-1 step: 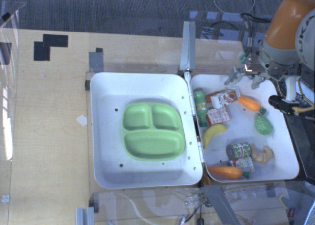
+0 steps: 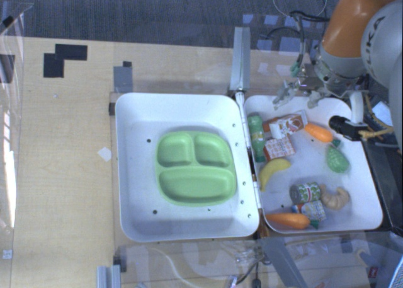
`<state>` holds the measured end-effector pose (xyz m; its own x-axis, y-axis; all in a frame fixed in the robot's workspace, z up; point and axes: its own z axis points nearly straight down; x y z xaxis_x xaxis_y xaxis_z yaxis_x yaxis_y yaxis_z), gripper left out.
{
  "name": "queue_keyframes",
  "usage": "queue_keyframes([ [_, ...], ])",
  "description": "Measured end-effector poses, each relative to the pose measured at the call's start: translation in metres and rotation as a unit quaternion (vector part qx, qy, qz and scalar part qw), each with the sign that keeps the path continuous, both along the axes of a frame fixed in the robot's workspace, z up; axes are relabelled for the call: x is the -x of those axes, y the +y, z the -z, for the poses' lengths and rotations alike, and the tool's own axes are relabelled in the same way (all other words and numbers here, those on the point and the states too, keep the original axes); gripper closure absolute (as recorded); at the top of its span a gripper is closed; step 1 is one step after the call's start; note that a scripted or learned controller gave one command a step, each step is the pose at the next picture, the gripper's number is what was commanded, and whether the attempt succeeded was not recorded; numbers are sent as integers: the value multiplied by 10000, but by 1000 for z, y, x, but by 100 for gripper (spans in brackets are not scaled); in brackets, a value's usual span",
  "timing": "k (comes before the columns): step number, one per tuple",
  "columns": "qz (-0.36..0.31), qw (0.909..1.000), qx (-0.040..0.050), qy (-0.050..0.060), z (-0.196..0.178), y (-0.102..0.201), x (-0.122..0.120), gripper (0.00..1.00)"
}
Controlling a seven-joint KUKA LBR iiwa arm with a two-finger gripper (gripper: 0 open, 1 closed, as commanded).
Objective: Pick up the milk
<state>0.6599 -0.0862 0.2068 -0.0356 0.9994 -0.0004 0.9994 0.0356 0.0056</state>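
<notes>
Hovering: claw above right bin's far rim.

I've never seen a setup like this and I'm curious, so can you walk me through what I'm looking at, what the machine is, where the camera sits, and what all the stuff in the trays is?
One camera looks down at a slant on a wooden bench. The grey and orange shape at the upper right is a robot arm; its gripper hangs over the back edge of the right bin, and nothing can be seen held in it.

Two shallow white bins sit side by side. The left bin holds a green divided plate. The right bin is full of toy groceries: a green bottle, two small cartons, one of them probably the milk it is meant to pick up, a banana, two carrots, a can and a green vegetable.
</notes>
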Motion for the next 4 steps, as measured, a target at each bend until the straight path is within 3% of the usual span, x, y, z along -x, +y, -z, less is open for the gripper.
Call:
queue_keyframes([
  [1, -222, 9998, 7, -18, 119, -34, -12, 0],
  [2, -948, 9955, 7, -12, 119, -48, 1, 0],
  [3, -1021, 9948, 12, -29, 117, -16, 92, 0],
  [4, -1026, 9947, 7, -63, 106, -15, 89, 100],
])
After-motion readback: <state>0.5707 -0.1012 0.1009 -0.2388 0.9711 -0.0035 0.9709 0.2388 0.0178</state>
